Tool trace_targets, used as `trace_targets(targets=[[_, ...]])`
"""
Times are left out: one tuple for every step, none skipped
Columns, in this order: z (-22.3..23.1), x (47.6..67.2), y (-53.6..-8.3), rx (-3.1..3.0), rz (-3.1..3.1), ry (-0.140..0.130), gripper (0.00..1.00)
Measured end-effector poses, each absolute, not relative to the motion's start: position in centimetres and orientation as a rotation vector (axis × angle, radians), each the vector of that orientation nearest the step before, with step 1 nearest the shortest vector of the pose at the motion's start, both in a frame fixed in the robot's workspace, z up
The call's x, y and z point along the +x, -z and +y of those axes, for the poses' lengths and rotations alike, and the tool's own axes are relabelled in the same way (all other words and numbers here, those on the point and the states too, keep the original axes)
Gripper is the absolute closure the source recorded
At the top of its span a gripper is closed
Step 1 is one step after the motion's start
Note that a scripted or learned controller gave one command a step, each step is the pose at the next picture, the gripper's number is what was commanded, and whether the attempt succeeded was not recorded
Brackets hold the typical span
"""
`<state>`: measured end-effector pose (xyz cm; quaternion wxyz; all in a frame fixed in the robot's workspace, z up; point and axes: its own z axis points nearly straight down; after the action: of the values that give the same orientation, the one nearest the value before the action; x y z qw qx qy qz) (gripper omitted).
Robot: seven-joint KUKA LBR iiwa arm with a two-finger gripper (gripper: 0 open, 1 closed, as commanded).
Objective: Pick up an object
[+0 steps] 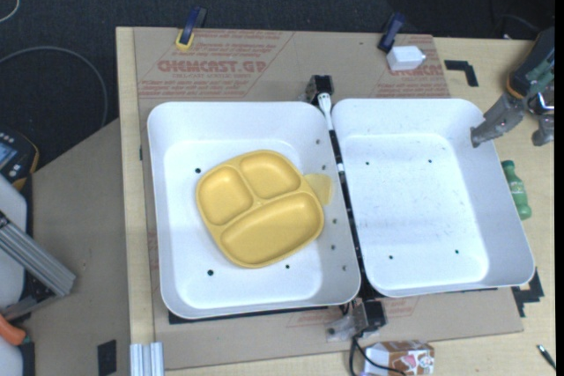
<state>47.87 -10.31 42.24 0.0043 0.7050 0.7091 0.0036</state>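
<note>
I see the yellow divided plate (pixel 259 208) lying flat in the left bin (pixel 172 132), roughly centred, with a small yellow piece (pixel 319 187) touching its right edge, next to the wall shared with the right bin (pixel 493 255). Bare bin floor surrounds the plate on the left, top and bottom; the least room is on its right side, toward the black strip (pixel 338 172) that runs between the two bins. The gripper (pixel 520 114) sits at the far right, above the upper right corner of the right bin, well apart from the plate. One grey finger (pixel 490 127) points down toward the bin rim; the other is partly cut off, so I cannot tell how the claw stands, though nothing appears between the fingers. A green object (pixel 516 188) lies on the bench just outside the right bin's right wall, below the gripper. A white block (pixel 405 58) and a yellow clip (pixel 186 36) rest on the cardboard sheet (pixel 264 66) behind the bins.
</note>
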Motion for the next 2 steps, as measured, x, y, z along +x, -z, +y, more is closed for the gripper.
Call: trace_targets(targets=[[-13.81,47.95,-54.32,2.213,2.207,-0.013,0.0],[-13.6,48.02,-54.67,2.214,2.217,-0.004,1.0]])
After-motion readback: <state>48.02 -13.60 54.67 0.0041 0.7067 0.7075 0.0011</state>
